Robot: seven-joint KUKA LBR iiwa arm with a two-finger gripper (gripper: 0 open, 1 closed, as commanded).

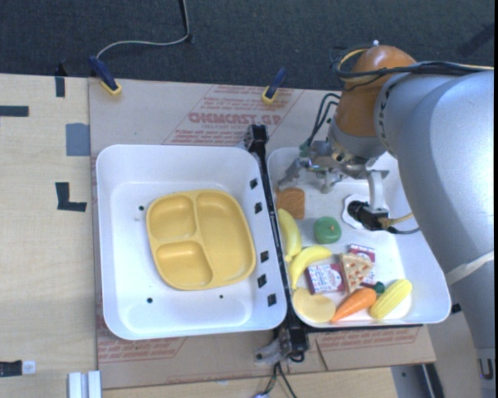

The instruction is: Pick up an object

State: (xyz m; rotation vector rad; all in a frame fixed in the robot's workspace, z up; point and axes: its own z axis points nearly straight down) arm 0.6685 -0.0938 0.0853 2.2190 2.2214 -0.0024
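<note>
My gripper (315, 169) hangs low over the far end of the right bin (422, 265), beneath the orange wrist band (373, 89). Just in front of it and to its left lies a brown round piece (291, 200). Closer to the front of that bin lie a green round piece (327, 230), two bananas (290, 233), a pizza slice (358, 269), a red and white box (324, 279), a carrot (354, 303) and a corn cob (392, 298). I see nothing held in the gripper.
A yellow divided plate (201, 239) lies in the left bin (120, 222). The black divider (264, 214) runs between the bins. The grey arm (448, 156) covers the right bin's right side. A black cable (367, 215) loops beside the gripper.
</note>
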